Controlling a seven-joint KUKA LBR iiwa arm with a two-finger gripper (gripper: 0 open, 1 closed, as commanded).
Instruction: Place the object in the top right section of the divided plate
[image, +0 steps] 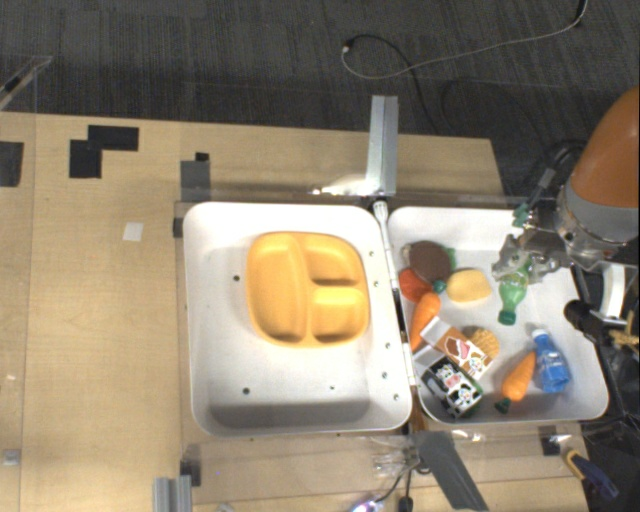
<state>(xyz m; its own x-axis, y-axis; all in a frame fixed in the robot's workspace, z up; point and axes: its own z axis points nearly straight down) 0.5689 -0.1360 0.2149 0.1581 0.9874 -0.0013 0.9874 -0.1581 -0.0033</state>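
The yellow divided plate (305, 287) waits bare in the left bin (215, 330), while the tool (522, 262) hovers over the green bottle (511, 296) at three o'clock, grip state unclear, seemingly choosing it.

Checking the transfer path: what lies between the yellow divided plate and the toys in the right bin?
In the camera view, bare white floor of the left bin, then the bins' adjoining rims, separate the divided plate from the toys.
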